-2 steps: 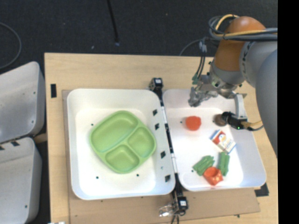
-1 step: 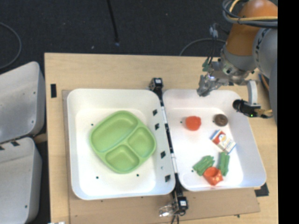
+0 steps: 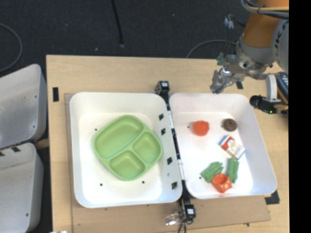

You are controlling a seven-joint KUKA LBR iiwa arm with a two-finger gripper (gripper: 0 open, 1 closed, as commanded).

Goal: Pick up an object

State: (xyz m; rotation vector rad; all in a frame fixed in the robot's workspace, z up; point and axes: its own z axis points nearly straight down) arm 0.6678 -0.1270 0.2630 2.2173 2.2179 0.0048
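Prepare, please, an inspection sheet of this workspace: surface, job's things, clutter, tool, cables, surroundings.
Surface: wooden bench bearing a left bin and a right bin, side by side.
Job's things: in the right bin, a red round object, a brown round object, a small printed box, green pieces and an orange-red piece.
Clutter: a green divided plate in the left bin.
Tool: the tool hangs above the right bin's far rim, holding nothing.
Cables: black cables on the dark floor.
Surroundings: white panels at left.

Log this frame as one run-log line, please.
phase: approach | gripper: above right bin's far rim, nothing visibly held | green plate: left bin
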